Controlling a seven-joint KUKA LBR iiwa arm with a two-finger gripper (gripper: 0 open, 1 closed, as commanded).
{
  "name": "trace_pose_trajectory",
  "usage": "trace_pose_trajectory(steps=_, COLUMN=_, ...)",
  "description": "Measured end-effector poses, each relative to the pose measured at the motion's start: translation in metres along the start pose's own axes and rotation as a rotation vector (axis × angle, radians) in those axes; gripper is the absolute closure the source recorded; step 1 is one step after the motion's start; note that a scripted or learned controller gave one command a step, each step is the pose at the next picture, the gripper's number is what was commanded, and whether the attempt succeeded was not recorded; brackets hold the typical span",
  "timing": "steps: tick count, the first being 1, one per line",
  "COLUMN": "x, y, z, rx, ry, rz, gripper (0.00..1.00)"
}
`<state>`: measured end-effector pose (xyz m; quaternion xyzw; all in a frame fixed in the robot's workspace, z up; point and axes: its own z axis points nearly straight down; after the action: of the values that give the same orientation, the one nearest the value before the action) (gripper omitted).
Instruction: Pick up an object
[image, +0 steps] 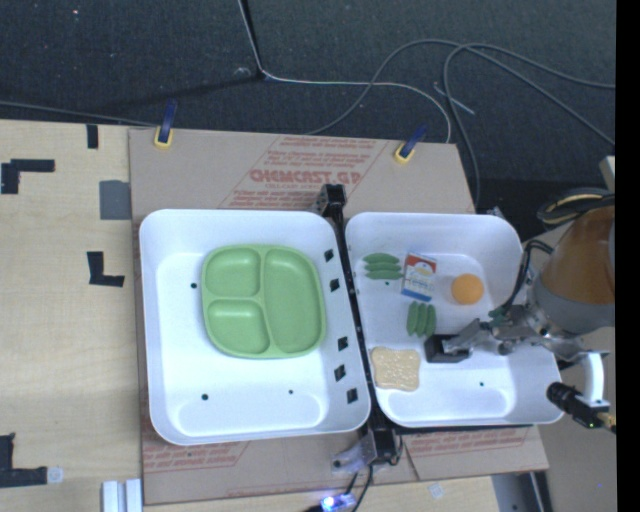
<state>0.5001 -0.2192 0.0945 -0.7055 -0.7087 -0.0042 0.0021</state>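
Dark gripper (440, 350), finger state unclear, low in glossy white bin (500, 235) beside flat, speckled, squarish toast (395, 368).

arm (575, 275): grey | orange band | dark fingers (440, 349)

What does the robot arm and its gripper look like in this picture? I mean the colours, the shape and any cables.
The arm is a rounded grey body with an orange band above the wrist. From it a slim grey metal link runs to the gripper, which ends in a dark, blocky tip. Thin dark cables loop beside the wrist. A black fitting with a white curved part sits below the arm.
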Motion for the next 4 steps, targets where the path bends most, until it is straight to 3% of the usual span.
trace_pose_trajectory(steps=1, x=-0.002, y=0.004, z=-0.016, rx=-0.015, ry=-0.008, rz=0.0, gripper=1.0)
trace_pose_trajectory(steps=2, x=0.001, y=0.015, z=-0.074, rx=-0.003, ry=-0.012, rz=0.002, gripper=1.0)
trace_pose_trajectory(steps=4, x=0.008, y=0.03, z=-0.194, rx=-0.003, ry=-0.012, rz=0.002, gripper=1.0)
